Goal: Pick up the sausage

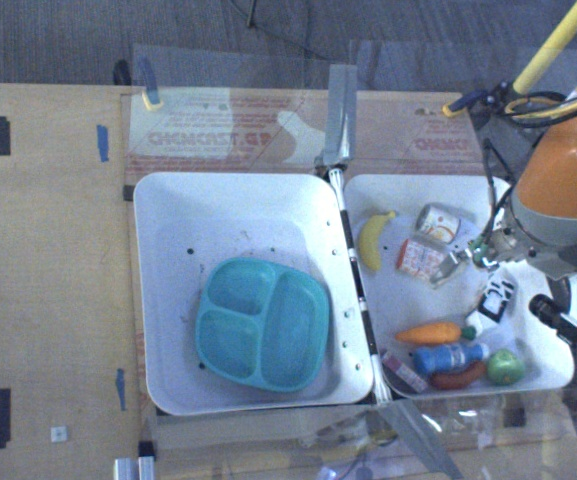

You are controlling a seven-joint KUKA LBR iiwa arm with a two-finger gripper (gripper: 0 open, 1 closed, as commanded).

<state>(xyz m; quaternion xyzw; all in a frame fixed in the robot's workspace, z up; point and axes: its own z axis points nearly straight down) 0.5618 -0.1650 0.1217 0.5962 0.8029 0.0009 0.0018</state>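
We saw the end effector above the right bin, well apart from the sausage; its state we couldn't tell.

Soft even light, slightly blurry, faint shadows

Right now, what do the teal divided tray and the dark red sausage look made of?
Teal divided tray: likely moulded plastic, matte, with uniform colour and soft rounded compartment edges. Dark red sausage: probably plastic or rubber toy food, smooth; too small and partly hidden to be sure.
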